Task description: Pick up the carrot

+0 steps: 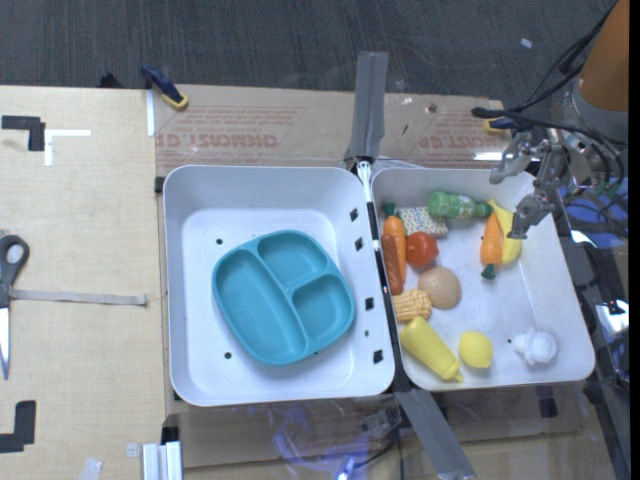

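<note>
Pale wood bench top (80, 218) spans the left part of the frame; dark carpet-like floor (250, 18) runs along 12 o'clock. Scissors (8, 298) lie at the bench's 9 o'clock edge, a blue-and-yellow clip (163, 85) near 11 o'clock. Brown cardboard sheet (250, 133) sits behind the bins.

Left bin (185, 358): holds a teal divided plate (284, 296), tilted, roughly centred.

Right bin (560, 353): long carrot (394, 252) lies along the wall at the bin's 9 o'clock, touching a red tomato (421, 250) on its right. Corn cob (412, 306) and tan round item (439, 288) just below these; yellow bottle (431, 349) and lemon (475, 350) toward 6 o'clock; white small object (537, 345) at 5 o'clock. Green bottle (453, 206) at 12 o'clock. A second, shorter orange carrot-like piece (491, 241) rests against a banana (508, 238) at 2 o'clock.

Gripper (530, 203) hangs at the bin's 2 o'clock, just beside the banana; whether it touches cannot be told, nor the spread of the claw; nothing seen gripped
</note>
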Action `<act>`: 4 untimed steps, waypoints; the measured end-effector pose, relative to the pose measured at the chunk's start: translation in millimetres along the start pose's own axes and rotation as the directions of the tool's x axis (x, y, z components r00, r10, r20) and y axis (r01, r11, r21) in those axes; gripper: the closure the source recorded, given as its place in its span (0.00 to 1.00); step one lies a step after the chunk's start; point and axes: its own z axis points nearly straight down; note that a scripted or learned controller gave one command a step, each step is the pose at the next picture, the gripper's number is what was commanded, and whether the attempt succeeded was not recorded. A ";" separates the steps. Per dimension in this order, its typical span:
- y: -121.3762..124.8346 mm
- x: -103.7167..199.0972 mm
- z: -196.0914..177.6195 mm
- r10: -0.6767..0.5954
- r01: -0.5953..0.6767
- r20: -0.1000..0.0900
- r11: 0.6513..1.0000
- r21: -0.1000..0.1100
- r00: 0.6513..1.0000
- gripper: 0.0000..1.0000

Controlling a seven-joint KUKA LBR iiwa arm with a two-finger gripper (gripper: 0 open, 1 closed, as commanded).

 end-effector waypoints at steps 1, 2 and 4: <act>-58.9 -31.4 112.7 0.321 -0.321 0.001 0.947 0.001 0.947 0.00; -41.6 -25.9 153.3 0.307 -0.307 0.005 0.952 0.001 0.952 0.00; 20.8 61.8 152.0 0.108 -0.108 0.005 0.994 -0.001 0.994 1.00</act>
